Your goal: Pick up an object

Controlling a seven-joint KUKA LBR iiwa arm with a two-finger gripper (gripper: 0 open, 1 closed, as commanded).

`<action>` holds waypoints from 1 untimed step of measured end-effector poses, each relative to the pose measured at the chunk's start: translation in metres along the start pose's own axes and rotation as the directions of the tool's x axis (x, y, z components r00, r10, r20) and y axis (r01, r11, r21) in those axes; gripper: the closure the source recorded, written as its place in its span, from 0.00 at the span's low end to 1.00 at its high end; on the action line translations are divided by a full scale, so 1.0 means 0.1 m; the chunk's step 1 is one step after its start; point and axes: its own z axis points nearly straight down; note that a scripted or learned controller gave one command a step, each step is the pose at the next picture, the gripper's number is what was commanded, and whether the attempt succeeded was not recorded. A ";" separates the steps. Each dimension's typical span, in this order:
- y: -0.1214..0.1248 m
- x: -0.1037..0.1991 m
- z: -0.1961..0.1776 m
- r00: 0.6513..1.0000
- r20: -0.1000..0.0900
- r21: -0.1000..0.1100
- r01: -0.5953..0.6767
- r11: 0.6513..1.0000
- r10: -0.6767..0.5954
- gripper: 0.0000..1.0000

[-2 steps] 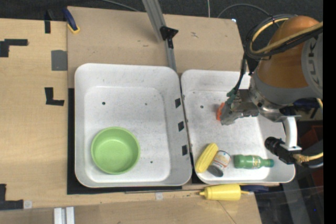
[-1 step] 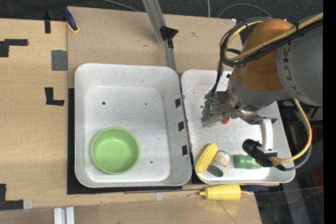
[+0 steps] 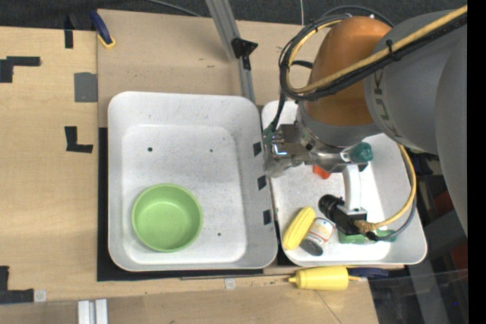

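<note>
Green bowl in left bin, arm over right bin holding clutter

No text, label, brand or number can be read anywhere.

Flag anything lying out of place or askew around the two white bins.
A yellow plastic handled tool lies outside the right white bin, on the wooden bench against the bin's near rim. Inside, a yellow corn-shaped toy leans tilted against a small jar.
</note>
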 end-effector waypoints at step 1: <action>0.18 0.50 0.03 1.000 0.001 0.000 0.000 1.000 0.000 1.00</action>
